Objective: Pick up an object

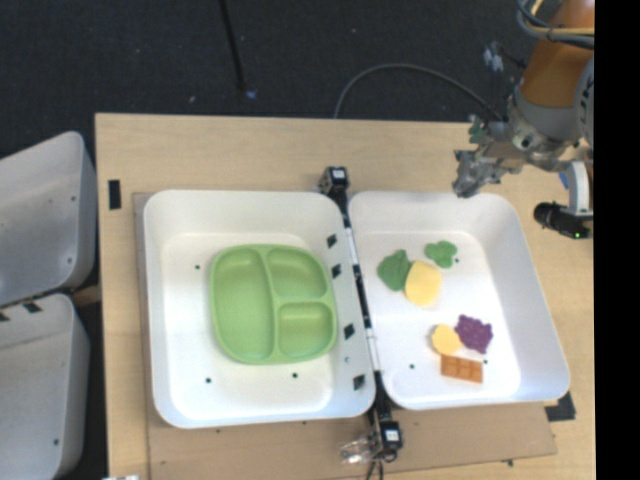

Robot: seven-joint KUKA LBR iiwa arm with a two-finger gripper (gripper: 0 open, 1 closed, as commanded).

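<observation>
- Where the arm reaches in from the right of the camera view, its gripper is seen above the far right corner of the right bin, over the rim and the bench beside it.
- Whether the gripper is apart or together cannot be told; nothing is seen held in it.
- The right bin is occupied by six small pieces, all lying on its floor and well apart from the gripper.
- A green leafy piece is found near the bin's left wall, with a yellow oval piece touching it on its right.
- A smaller green piece is placed just beyond the yellow oval piece, toward the far wall.
- Nearer the front, a purple piece is seen beside a small yellow piece, the two touching or nearly so.
- An orange block is laid just in front of those two.
- In the left bin, a green divided plate with three compartments is set flat near the middle.
- The two bins are joined side by side along a central seam.
</observation>
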